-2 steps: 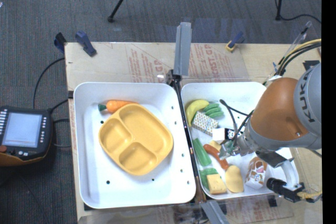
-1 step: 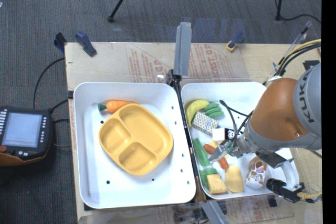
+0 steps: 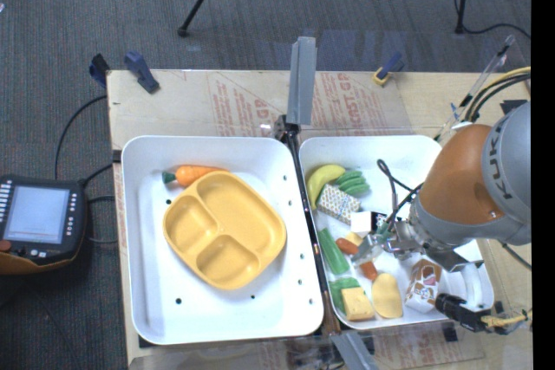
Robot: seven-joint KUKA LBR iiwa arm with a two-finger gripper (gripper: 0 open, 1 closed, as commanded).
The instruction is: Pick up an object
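The right bin [image 3: 408, 143] holds several toy foods: a yellow banana [image 3: 322, 178], a green pea pod [image 3: 352, 182], a checkered box [image 3: 336, 204], a green cucumber [image 3: 332, 252], small orange-red pieces [image 3: 348, 245], a cheese wedge [image 3: 356, 303], a pale yellow oval [image 3: 387, 296] and a brown-and-white packet [image 3: 422, 284]. My gripper [image 3: 371, 245] is low in the middle of this bin, just right of the cucumber and over the orange-red pieces. The arm's orange band [image 3: 464, 178] hides the bin's right part. Nothing visibly hangs from the gripper.
The left bin [image 3: 143, 273] holds a yellow three-compartment tray [image 3: 224, 227] and an orange carrot [image 3: 192, 174] at its upper left. A grey post [image 3: 302, 82] stands behind the wall between the bins. A handheld controller [image 3: 39, 221] lies left of the bench.
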